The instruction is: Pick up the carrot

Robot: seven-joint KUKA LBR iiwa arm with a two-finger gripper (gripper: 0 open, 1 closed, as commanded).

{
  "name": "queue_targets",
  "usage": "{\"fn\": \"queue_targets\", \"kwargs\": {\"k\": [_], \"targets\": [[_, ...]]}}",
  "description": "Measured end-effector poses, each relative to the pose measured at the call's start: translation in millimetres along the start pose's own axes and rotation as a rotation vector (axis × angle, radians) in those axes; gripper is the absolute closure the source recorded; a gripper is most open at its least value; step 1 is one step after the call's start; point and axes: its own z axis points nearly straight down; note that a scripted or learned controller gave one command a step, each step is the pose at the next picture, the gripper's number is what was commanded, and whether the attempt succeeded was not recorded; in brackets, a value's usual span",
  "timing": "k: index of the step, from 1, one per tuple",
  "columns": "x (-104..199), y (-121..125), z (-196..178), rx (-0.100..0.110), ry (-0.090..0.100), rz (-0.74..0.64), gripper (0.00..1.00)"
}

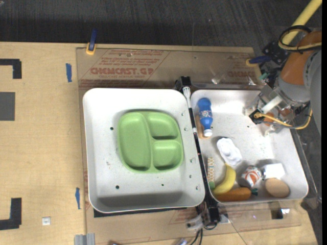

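The carrot (236, 194) is orange and lies flat along the near wall of the right bin (286, 137), just below a yellow banana (226, 180). My gripper (266, 120) hangs over the far right part of that bin, well away from the carrot and nearer the back wall. Nothing shows between it and the bin floor.
The right bin also holds a blue bottle (205, 114) by its left wall, a white crumpled thing (229, 151), a red-and-white ball (251, 176), a white block (273, 170) and a tan egg-shaped thing (276, 188). The left bin (102, 116) holds a green divided plate (150, 140).
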Motion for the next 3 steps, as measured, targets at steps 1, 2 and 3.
{"fn": "queue_targets", "kwargs": {"k": [1,2,3], "targets": [[-16.0,-4.9,0.0,-0.022,0.013,0.338,0.00],[-27.9,-15.9,-1.3,-0.022,0.019,0.153,0.00],[-50.2,-71.5,3.1,-0.037,-0.004,0.112,0.00]]}}
